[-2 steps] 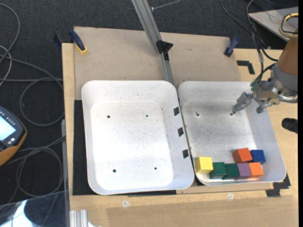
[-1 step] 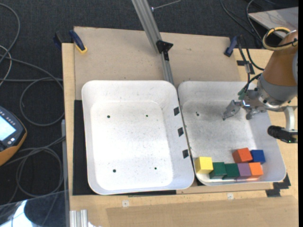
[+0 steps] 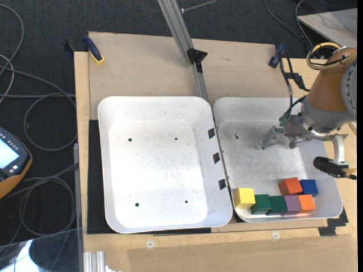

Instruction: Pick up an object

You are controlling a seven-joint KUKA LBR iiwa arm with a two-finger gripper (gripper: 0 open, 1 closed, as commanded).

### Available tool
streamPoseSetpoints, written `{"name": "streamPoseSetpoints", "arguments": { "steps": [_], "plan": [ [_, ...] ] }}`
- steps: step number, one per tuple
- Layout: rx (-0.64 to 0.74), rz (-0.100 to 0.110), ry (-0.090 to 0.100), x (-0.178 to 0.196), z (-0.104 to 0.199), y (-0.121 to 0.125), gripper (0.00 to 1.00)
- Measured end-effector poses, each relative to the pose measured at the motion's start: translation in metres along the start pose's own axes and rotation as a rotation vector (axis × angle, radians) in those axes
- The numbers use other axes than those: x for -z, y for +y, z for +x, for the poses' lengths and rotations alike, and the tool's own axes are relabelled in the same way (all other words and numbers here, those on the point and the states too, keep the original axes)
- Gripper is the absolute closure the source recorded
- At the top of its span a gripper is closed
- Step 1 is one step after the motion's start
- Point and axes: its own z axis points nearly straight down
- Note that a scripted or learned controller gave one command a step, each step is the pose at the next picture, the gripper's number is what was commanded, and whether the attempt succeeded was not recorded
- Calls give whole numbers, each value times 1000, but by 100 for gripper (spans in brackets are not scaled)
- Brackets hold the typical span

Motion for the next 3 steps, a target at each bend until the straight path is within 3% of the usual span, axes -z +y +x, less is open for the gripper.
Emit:
{"name": "streamPoseSetpoints", "arguments": {
  "steps": [1, 3],
  "plan": [
    [1, -7, -1, 14, 0, 2, 100],
    [2, -13, -3, 123, 18, 4, 100]
  ]
}}
